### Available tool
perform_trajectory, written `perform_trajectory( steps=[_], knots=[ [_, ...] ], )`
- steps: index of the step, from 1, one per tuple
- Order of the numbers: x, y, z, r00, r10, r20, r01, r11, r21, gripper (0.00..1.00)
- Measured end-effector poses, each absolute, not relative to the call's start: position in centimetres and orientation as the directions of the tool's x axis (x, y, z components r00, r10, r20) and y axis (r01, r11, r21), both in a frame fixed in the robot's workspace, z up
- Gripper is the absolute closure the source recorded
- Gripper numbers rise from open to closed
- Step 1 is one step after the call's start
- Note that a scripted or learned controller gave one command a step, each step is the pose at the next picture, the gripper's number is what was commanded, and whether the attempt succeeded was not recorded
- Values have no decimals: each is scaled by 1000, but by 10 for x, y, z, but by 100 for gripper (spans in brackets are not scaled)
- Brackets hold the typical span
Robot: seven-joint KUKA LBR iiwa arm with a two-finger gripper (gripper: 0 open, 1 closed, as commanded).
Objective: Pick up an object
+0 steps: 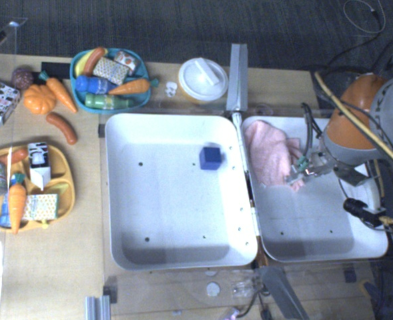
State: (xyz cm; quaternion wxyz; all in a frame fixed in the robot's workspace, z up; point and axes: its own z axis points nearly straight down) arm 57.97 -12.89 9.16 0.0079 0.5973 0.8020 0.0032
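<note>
A crumpled pink cloth [268, 153] lies in the upper left part of the right bin [316, 232]. A small blue cube [211, 157] sits in the left bin [163, 232], right of its middle. My gripper [301, 168] is low over the right bin at the cloth's lower right edge, touching or nearly touching the fabric. The grey arm with its orange band [356, 112] reaches in from the right and hides the bin's upper right part.
Left of the bins stand a blue bowl [109, 79] and a yellow plate [29, 189], both with toy food. A toy pumpkin [37, 100], carrot and sausage lie loose. A white lidded tub [203, 79] stands behind the bins. Cables [366, 212] hang at the right.
</note>
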Motion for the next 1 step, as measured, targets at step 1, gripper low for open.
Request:
perform_trajectory(
  steps=[1],
  knots=[
    [599,-61,186,-259,966,-1,966,259,5,100]
  ],
)
